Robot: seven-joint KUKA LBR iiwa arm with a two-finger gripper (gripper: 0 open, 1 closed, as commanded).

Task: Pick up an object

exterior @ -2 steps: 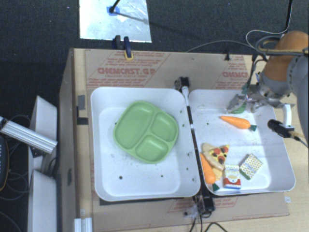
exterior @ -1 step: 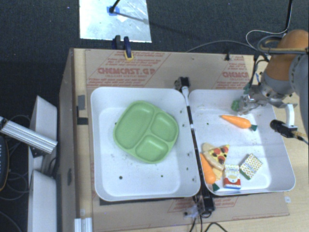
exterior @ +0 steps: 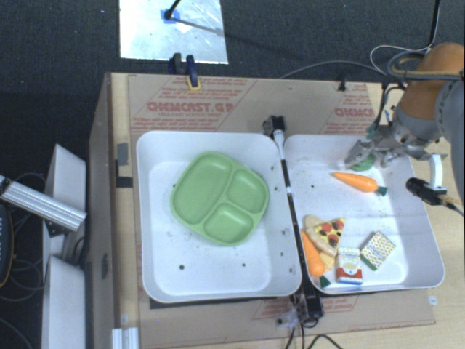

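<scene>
My gripper [exterior: 369,153] hangs low over the far right part of the right bin [exterior: 418,267]. A small green thing [exterior: 362,164] lies right under it, partly hidden by the gripper. Just in front of the gripper lies an orange carrot [exterior: 356,182] with a green tip, pointing left. Near the bin's front are a pizza slice [exterior: 325,233], a second carrot [exterior: 313,257] along the left wall, a red-and-white fries box [exterior: 349,266] and a small patterned box [exterior: 378,249].
The left bin [exterior: 156,267] holds a green divided plate [exterior: 220,197]. A black divider [exterior: 288,195] runs between the two bins. The arm comes in from the upper right, above the right bin's far corner.
</scene>
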